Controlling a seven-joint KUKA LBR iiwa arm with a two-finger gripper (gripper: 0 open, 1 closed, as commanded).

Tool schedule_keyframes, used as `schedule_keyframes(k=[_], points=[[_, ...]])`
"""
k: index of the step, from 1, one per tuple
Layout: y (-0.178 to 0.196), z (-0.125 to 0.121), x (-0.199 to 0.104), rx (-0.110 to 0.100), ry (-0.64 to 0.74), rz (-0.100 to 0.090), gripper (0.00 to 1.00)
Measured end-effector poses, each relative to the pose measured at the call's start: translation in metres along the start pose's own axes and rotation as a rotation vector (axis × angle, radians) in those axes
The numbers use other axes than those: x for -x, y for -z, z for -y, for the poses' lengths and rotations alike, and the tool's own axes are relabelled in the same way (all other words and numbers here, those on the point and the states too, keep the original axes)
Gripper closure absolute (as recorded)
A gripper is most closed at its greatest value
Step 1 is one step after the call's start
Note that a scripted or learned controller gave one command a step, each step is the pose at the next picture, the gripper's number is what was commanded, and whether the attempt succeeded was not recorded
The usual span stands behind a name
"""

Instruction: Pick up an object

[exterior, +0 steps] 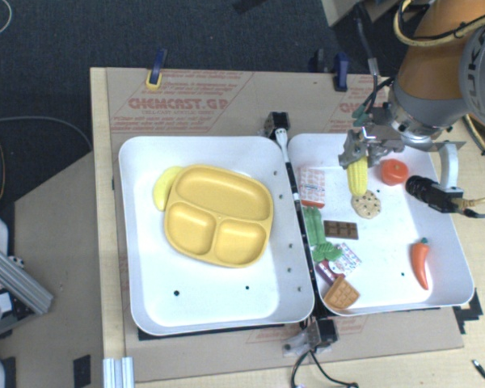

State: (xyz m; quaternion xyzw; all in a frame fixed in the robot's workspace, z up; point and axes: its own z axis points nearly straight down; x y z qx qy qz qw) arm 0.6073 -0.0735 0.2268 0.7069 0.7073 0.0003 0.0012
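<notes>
Your gripper (359,153) hung over the corn (357,176) near the right bin's (453,249) far edge; its state you couldn't tell.

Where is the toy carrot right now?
The toy carrot lies near the right edge of the right bin, below the tomato and right of the chocolate bar.

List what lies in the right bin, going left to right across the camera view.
Green toy vegetable, chocolate bar, corn cob under the gripper, tomato, carrot.
</notes>
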Motion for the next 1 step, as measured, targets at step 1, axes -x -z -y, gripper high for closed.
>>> schedule_keyframes(k=[1], points=[[0.0030,0.0149,-0.0045,-0.005,-0.001,-0.002,1.00]])
